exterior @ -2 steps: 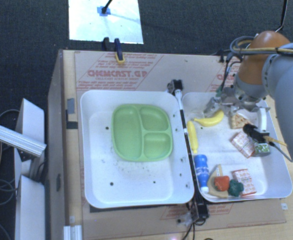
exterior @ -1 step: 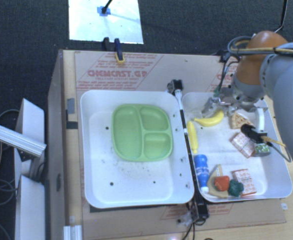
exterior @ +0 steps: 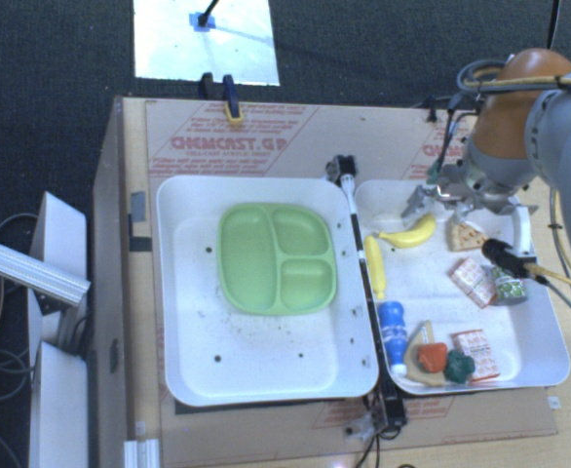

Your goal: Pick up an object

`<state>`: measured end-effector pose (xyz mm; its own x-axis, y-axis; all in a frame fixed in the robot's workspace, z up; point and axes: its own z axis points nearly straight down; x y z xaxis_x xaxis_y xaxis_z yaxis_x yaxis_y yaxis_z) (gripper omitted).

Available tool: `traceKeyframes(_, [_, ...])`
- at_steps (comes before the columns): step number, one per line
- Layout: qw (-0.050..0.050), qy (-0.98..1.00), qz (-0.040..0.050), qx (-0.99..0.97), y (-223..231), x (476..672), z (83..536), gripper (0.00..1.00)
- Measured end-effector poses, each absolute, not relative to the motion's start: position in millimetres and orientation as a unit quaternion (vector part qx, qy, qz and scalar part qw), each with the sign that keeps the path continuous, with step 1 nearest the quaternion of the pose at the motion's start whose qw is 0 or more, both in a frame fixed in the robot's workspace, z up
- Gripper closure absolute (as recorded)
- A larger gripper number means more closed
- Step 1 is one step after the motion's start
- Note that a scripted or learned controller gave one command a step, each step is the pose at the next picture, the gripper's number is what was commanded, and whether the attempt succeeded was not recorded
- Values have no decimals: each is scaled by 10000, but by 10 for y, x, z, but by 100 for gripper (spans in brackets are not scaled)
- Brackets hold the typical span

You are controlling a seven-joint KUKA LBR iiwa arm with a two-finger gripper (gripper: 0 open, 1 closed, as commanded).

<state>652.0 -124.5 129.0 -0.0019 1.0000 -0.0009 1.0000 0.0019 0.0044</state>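
Note:
My gripper [exterior: 447, 201] hangs over the far end of the right bin [exterior: 549, 344], under the orange-banded wrist. A yellow banana [exterior: 410, 233] lies just below and left of it, and a tan waffle-like piece [exterior: 466, 236] lies just below and right of it. Farther toward the front lie a red-and-white box [exterior: 473, 281] and a small green item [exterior: 509, 289]. Nothing can be seen held by the gripper.
Along the right bin's left wall lie a yellow corn-like piece [exterior: 374, 264] and a blue bottle [exterior: 391, 328]. An orange item [exterior: 432, 357], a dark green item [exterior: 458, 366] and a red-and-white card [exterior: 477, 351] sit at the front. A green divided plate [exterior: 276, 259] rests in the left bin [exterior: 183, 349].

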Motion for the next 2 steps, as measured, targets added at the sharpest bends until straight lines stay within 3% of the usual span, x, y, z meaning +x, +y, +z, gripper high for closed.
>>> traceKeyframes(1, [9,7077,1,7065,-1413,6686,843,0])
traceKeyframes(2, [26,7085,12,7057,-1413,6701,961,100])
